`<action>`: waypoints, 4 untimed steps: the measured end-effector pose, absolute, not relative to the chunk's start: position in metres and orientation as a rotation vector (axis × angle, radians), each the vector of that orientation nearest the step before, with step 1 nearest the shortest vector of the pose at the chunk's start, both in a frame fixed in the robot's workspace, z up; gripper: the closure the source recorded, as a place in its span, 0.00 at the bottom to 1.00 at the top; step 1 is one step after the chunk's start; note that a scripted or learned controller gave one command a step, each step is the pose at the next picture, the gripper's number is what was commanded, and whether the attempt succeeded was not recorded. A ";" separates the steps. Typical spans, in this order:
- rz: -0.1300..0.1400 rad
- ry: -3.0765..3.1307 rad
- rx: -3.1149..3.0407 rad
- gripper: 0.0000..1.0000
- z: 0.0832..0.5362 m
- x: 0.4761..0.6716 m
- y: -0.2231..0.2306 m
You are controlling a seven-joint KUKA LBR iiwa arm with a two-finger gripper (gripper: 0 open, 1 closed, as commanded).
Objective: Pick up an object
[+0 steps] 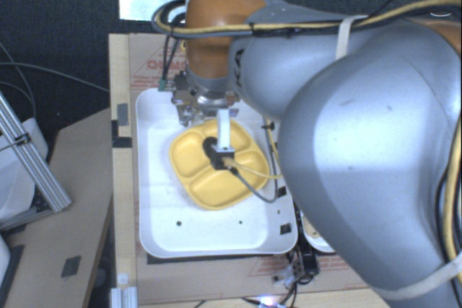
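A yellow plate (206, 187) with several compartments lies in the left white bin (155, 227), toward its back and right side. My gripper (202, 110) hangs over the plate's far edge, directly under the orange wrist band (216, 25). It is close to the plate's rim, and I cannot see whether it touches. The grey arm covers the right half of the view and hides the plate's right edge.
A sliver of the right bin (317, 238) peeks out beneath the arm. Both bins rest on a cardboard sheet (123, 83). An aluminium frame (32, 162) leans at the far left, beyond the bench. The left bin's front floor (209, 231) is bare white.
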State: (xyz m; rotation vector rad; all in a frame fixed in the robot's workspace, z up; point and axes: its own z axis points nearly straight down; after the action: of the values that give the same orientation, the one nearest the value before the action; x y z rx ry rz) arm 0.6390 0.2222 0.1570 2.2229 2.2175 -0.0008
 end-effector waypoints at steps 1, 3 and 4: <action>0.004 2.232 2.216 1.00 0.235 0.512 0.229; 0.025 2.222 2.210 1.00 0.487 0.591 0.234; -0.012 2.221 2.225 1.00 0.372 0.664 0.233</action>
State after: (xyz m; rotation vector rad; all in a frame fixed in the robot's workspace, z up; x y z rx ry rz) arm 0.6643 0.2326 0.3715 2.2252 2.2211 -0.0119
